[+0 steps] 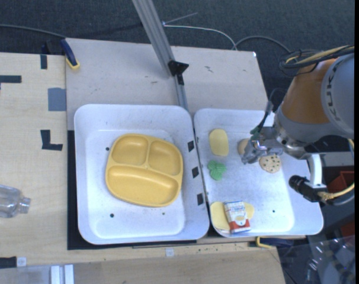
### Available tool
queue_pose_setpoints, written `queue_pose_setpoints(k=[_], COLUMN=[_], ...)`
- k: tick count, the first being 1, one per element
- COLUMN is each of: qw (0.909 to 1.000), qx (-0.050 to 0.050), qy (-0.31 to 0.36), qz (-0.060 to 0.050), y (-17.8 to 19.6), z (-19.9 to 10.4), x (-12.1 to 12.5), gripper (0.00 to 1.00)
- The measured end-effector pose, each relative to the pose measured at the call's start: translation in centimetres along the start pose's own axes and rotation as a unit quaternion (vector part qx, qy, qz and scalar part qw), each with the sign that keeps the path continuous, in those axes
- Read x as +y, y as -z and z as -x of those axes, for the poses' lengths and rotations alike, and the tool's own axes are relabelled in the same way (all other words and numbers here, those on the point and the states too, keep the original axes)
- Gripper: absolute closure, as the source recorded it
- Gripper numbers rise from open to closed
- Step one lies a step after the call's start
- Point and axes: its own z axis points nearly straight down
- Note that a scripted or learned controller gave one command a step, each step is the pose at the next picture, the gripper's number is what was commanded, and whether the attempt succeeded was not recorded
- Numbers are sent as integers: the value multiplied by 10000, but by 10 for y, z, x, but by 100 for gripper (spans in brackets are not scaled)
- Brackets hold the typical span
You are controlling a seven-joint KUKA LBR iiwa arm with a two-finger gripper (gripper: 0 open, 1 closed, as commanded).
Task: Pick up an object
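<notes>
The camera view is looking down on the counter (126,81), which is carrying two white bins side by side. The left bin (90,158) is holding a yellow divided plate (145,169). The right bin (286,218) is holding several small things: a pale yellow oval piece (218,141), a green leafy piece (216,170), a round speckled cookie (270,163), and a small carton with a red and white label (237,213) that is lying on another yellow piece (218,210) near the front edge.

The arm is reaching in from the right, and its pincer (251,151) is hanging low over the right bin, just beside the cookie and touching or nearly touching a small tan thing (244,145) at its left side. How far the pincer is standing open I cannot tell, because the metal parts are hiding the tips, and nothing is showing clearly between them.

The cookie and the tan thing are looking like the nearest candidates. The risk, in my judgement, is that the pincer is closing between these two things and only pushing them apart, or that it is catching an edge, so the flat cookie is slipping out. The bin wall is also close behind.
</notes>
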Motion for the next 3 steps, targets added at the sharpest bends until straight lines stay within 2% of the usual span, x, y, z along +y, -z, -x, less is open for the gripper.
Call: queue_pose_setpoints(k=[1, 2, 3], qw=[10000, 10000, 10000], qx=[2, -1, 2], qy=[-1, -10, 3], qz=[10, 38, 11], y=[2, 73, 78], z=[0, 17, 16], x=[0, -56, -55], gripper=[0, 0, 100])
